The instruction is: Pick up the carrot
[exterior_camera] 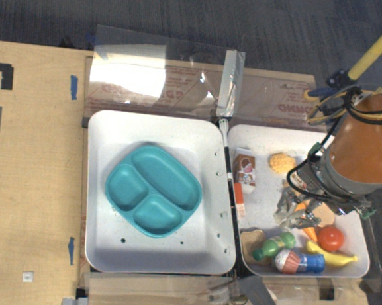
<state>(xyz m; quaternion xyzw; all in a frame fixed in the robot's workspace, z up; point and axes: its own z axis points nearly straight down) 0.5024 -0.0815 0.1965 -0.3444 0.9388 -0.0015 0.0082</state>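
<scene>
I'm seeing the pincer [296, 214] hanging low in the right bin [266, 143] | can't tell its finger state | carrot [311, 233] lying just under it, beside the tomato [330, 238]

A teal divided plate [153, 189] sits in the left bin [93, 239].
</scene>
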